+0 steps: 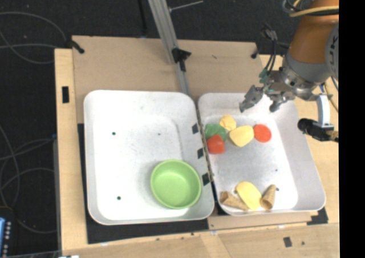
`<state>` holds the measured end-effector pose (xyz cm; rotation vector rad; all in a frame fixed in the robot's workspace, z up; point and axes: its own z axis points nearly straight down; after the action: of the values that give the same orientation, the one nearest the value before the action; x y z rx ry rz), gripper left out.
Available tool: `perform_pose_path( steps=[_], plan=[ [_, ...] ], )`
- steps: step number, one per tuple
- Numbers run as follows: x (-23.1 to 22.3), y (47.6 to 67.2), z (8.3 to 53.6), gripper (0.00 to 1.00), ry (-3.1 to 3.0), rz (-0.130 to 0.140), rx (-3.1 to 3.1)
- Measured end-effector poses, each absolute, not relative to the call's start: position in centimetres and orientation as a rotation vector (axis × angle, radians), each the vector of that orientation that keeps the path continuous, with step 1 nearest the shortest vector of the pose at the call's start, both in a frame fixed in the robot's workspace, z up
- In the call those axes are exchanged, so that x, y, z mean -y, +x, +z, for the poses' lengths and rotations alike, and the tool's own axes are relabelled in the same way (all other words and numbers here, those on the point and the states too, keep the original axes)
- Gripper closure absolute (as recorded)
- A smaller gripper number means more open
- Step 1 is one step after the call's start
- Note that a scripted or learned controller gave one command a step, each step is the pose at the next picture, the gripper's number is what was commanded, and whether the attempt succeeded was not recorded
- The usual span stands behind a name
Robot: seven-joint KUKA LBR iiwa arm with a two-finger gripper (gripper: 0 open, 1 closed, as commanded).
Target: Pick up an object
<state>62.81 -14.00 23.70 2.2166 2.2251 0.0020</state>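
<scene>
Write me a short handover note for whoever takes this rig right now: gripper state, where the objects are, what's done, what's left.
Gripper: open, holding nothing, above the right bin's far edge.
Right bin: yellow pieces, orange-red ball, red and green pieces clustered mid-bin; another yellow piece with two cones at the near edge.
Left bin: green bowl.
Done: nothing picked.
Left: descend on one object, probably the nearby cluster, grasp and lift.
</scene>
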Motion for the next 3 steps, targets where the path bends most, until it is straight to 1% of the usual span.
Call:
perform_pose_path(
  steps=[1,2,3],
  plan=[
    [14.0,62.8,23.7,0.0,2.216,0.002,-2.225],
    [14.7,62.7,19.4,0.0,2.222,-0.007,-2.22],
    [15.4,62.1,14.9,0.0,2.223,-0.008,-2.22]
  ],
)
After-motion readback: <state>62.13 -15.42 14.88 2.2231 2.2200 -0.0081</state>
